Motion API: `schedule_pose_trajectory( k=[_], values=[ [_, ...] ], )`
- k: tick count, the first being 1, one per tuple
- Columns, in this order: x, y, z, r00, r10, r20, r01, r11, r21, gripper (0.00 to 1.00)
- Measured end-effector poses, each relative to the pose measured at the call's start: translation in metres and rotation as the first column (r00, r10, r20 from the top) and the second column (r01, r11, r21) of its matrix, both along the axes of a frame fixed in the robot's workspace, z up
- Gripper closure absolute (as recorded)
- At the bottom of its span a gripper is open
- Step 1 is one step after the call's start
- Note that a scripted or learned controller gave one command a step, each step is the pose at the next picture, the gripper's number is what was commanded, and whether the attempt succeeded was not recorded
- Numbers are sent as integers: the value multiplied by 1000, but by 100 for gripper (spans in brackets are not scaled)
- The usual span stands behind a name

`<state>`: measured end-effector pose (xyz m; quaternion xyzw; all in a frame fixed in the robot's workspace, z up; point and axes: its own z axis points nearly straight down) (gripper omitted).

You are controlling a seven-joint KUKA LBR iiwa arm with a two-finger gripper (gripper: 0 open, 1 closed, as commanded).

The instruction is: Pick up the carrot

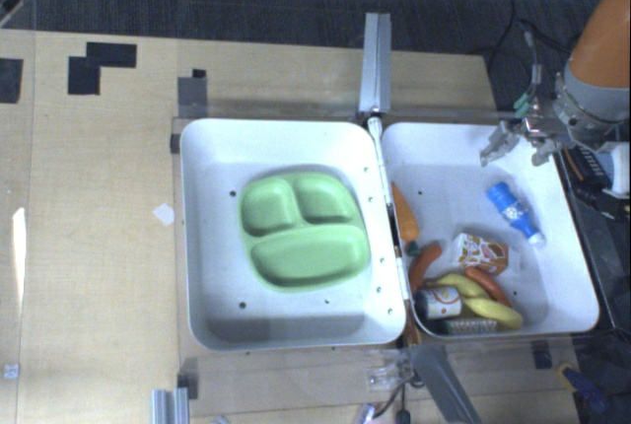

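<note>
— Two white bins sit side by side on the counter [89, 245]. What do we see, starting from the left bin [202, 215]?

— We see a green divided plate [304, 227] in it. In the right bin [572, 299], the carrot [403, 214] lies along the wall nearest that plate.

— And past the carrot?

— We find a sausage [425, 261], a banana [483, 306], a snack packet [483, 252] and a blue bottle [515, 210]. Farthest from the plate, the tool [518, 144] hangs with fingers spread, holding nothing.
</note>
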<state>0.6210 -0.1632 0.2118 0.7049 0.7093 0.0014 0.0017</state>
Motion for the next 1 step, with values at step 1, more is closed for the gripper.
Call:
schedule_pose_trajectory(
  k=[1],
  values=[
    [49, 31, -82, 983, 182, 1, -182, 983, -2, 0]
  ],
)
